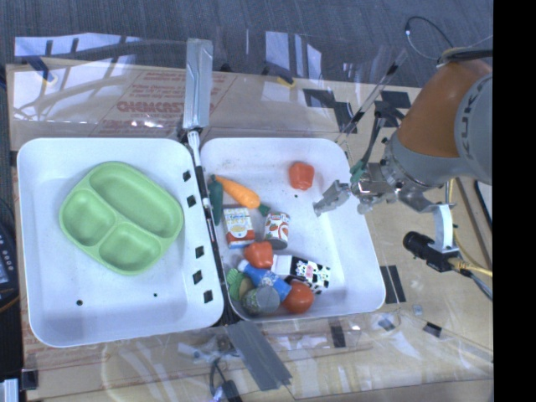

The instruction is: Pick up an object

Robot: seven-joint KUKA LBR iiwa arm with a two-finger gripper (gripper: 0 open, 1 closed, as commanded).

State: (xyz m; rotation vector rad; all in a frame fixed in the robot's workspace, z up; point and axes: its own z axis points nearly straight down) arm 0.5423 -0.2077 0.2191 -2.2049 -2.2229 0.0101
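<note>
Camera view: wooden bench (pixel 419 308), grey carpet (pixel 251 2) beyond; gripper (pixel 335 198) over right bin (pixel 356 249), finger state unclear

Single fixed camera above bench (pixel 100 99), slanted down on both bins (pixel 33 249).

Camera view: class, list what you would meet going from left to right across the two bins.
green divided plate → toy carrot → small red toy → claw

two white bins (pixel 50 308), one green plate (pixel 121 216)
</note>
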